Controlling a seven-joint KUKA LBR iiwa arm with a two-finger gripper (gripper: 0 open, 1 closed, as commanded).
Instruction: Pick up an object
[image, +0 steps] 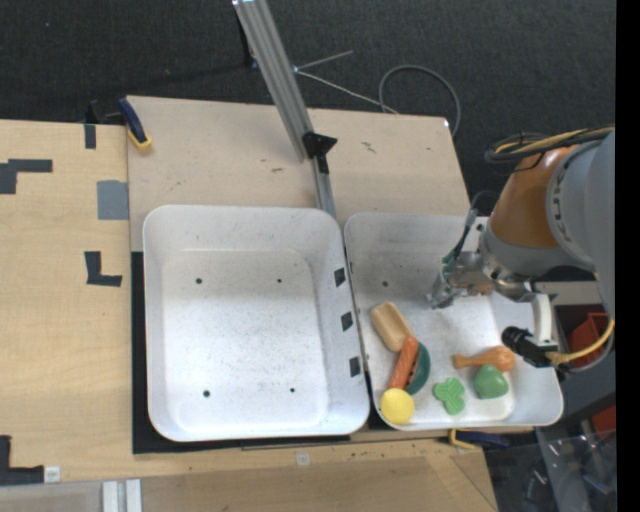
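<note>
The jaws (443, 290) hang over bare floor of the right bin (400, 235); I cannot tell their state. The toys, bread roll (391, 325) nearest, crowd its near end, so a grab may snag 2.

Camera view, single and fixed: we look down on the bench (230, 150) from above at a slant, far enough back that we take in both shallow white bins whole. The left bin (160, 300) sits at the middle of our frame; the right bin (400, 240) lies toward the right side, its near corner close to the bench's front edge. The bench's far edge runs across the upper part of our frame, with dark floor (120, 45) beyond it. A light wooden surface (55, 300) fills our left side. The arm (545, 215) enters from the right edge, over the right bin's far right corner. We have one view, so nothing is shared.
</note>
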